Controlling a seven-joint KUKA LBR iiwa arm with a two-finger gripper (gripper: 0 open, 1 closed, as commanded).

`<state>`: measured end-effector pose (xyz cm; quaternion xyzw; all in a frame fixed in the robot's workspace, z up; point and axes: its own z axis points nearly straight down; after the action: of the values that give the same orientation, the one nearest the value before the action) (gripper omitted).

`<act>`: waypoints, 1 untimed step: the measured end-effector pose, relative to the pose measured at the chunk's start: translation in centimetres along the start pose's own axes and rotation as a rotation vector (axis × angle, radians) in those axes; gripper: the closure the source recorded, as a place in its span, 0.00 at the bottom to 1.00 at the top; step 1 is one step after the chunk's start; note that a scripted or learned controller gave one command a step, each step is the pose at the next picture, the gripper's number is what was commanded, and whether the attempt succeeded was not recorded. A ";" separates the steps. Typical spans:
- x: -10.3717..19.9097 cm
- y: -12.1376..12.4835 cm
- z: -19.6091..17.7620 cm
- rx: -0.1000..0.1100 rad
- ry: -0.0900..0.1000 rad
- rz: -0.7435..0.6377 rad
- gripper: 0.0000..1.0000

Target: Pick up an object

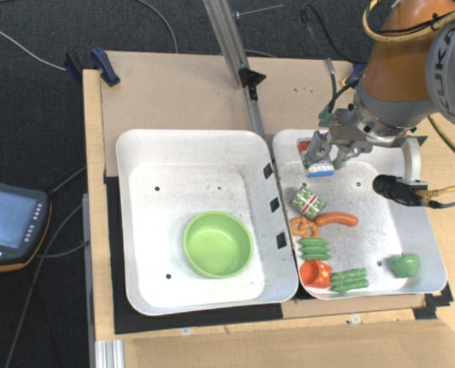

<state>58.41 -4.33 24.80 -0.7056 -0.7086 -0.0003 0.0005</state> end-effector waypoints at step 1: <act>4.8 -1.7 -0.6 -0.001 0.000 0.000 1.00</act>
<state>56.65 0.47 25.36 -0.7056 -0.7086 -0.0007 0.0003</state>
